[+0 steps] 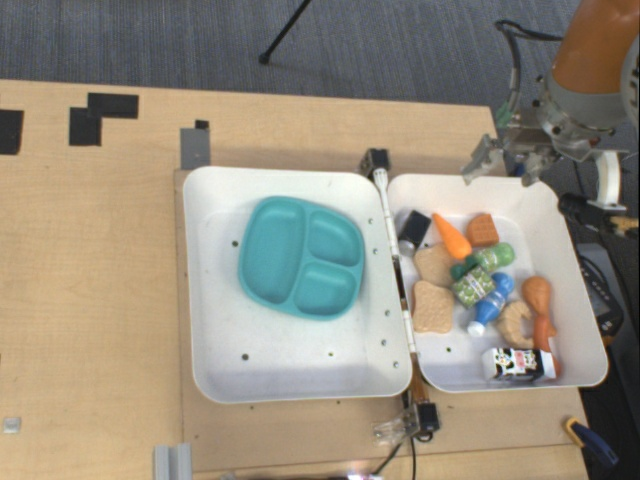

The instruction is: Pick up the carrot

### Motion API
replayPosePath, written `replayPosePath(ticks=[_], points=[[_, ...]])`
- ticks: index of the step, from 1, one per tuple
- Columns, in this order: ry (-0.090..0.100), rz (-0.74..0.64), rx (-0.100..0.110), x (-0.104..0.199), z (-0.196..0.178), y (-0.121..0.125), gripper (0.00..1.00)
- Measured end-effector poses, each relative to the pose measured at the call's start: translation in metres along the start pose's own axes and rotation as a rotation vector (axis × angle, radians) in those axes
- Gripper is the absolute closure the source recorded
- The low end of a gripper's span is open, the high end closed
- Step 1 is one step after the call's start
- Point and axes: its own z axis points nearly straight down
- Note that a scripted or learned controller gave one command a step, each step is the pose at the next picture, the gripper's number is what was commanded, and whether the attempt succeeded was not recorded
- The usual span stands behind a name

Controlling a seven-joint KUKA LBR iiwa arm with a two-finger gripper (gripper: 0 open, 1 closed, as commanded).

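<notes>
Nothing is done yet: your carrot (451,235) lies untouched near the right bin's (575,268) far-left corner, while the pincer (503,158) hovers spread open and empty over that bin's far edge.

A single fixed camera looks down on the bench (90,298) from above, at a slant rather than straight overhead. It faces toward the far edge, where grey carpet (200,18) fills the top of the frame. Both white bins sit near the middle, the left bin (215,368) and the right bin (585,358) each fully in frame. The arm (595,38) enters at the upper right corner, partly cropped. The camera seems to stand at moderate height.
</notes>
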Motion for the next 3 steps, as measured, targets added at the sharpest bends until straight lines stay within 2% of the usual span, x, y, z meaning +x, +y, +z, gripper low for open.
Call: replayPosePath(ticks=[1, 2, 3], points=[[0.002, 0.018, 0.016, -0.021, 0.150, -0.019, 0.00], [0.000, 0.384, -0.002, -0.030, 0.178, -0.008, 0.00], [0.001, 0.377, -0.009, -0.028, 0.165, -0.005, 1.00]])
